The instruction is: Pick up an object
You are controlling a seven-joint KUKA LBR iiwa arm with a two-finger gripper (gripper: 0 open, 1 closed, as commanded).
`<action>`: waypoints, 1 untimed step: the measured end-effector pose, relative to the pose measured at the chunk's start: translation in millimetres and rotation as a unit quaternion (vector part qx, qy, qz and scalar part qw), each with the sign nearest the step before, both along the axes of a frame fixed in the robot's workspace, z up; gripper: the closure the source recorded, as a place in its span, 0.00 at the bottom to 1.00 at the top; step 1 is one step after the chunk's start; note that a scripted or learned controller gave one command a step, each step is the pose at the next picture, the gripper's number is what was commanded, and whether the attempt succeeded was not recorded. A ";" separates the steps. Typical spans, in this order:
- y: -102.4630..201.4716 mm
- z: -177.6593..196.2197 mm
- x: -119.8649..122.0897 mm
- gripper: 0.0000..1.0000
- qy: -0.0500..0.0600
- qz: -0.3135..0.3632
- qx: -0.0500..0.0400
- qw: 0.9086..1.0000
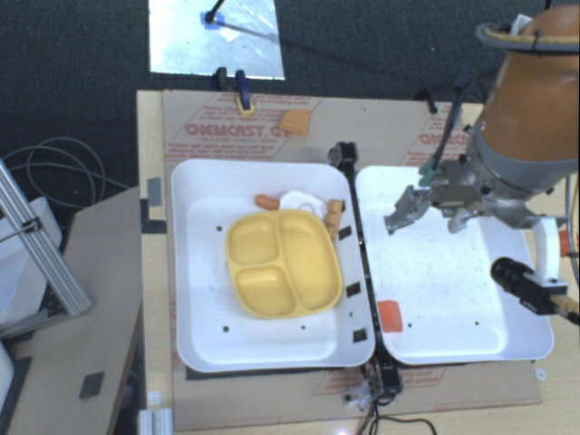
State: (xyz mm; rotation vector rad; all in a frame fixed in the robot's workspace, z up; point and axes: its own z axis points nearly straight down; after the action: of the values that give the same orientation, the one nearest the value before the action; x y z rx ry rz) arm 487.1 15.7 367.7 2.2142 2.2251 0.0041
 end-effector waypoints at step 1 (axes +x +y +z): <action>-0.5 11.3 0.9 1.00 -0.002 0.001 0.000 1.000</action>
State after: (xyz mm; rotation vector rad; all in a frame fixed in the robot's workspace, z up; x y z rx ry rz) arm 488.0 15.2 379.0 2.2101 2.2261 0.0083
